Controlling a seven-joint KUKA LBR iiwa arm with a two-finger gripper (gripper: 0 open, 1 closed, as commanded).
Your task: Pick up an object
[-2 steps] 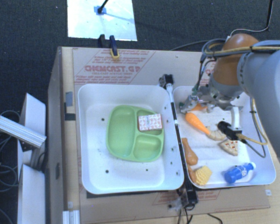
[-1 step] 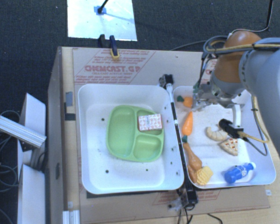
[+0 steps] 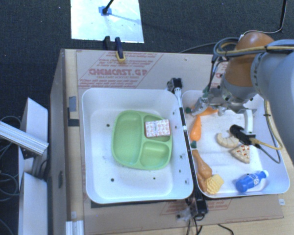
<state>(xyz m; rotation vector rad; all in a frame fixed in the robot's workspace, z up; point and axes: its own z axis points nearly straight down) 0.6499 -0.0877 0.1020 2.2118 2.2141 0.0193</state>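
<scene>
End effector [image 3: 210, 105] low over far left corner of right bin [image 3: 279, 173], just above carrot [image 3: 196, 127]; finger state cannot tell. Nothing seen between fingers. Right bin: carrot by left wall, pizza slice [image 3: 241, 153], croissant [image 3: 226, 140], chicken leg [image 3: 202, 163], waffle [image 3: 215, 183], blue bottle [image 3: 250, 180] near front. Left bin [image 3: 95, 180]: green divided plate [image 3: 139, 141] with wafer [image 3: 157, 128] on its far right edge.
</scene>
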